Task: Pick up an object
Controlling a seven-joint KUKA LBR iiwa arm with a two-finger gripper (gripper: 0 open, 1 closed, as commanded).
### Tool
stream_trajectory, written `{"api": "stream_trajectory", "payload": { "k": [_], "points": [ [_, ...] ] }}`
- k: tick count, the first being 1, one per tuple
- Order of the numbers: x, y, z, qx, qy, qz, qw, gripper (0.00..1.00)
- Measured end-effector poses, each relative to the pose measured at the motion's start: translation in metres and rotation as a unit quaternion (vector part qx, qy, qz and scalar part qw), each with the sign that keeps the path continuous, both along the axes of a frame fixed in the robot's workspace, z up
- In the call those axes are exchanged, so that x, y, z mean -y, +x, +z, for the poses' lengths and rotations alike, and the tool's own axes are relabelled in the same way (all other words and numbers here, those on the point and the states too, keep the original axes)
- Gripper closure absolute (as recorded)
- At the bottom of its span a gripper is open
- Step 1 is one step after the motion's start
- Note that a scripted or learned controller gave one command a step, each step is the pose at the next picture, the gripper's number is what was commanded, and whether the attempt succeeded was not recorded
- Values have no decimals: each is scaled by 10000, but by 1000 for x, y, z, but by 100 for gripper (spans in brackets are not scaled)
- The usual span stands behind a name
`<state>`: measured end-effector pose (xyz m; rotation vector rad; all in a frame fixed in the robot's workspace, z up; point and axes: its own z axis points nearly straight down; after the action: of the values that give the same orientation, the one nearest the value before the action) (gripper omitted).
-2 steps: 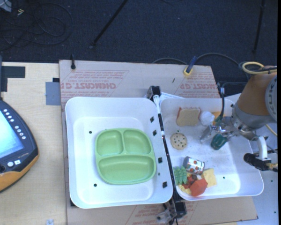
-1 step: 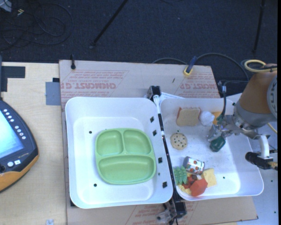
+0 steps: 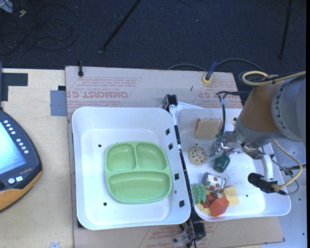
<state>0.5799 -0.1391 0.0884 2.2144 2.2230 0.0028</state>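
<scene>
My gripper (image 3: 220, 150) hangs low over the middle of the right bin (image 3: 279, 203). A small dark green object (image 3: 221, 163) lies right under its tip, touching or nearly touching it. Whether it is gripped I cannot tell. A slice of toast (image 3: 207, 128) lies at the bin's back left. To the left of the gripper sits a round cookie (image 3: 197, 155). In front of it lies a small printed can (image 3: 213, 181).
At the right bin's front left lie a green leafy piece (image 3: 199, 193), a red tomato-like piece (image 3: 219, 206) and a yellow wedge (image 3: 231, 195). The left bin (image 3: 88, 138) holds a green divided plate (image 3: 138, 170). A tablet (image 3: 8, 159) lies far left on the bench.
</scene>
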Motion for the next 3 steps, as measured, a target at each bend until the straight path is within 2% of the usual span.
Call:
{"api": "stream_trajectory", "payload": {
  "k": [1,2,3],
  "points": [
    [-74,10,129,7,19,22,10000,100],
    [-4,14,18,-102,7,-43,9999,100],
    [-7,17,24,-61,14,-27,10000,0]
  ]
}}
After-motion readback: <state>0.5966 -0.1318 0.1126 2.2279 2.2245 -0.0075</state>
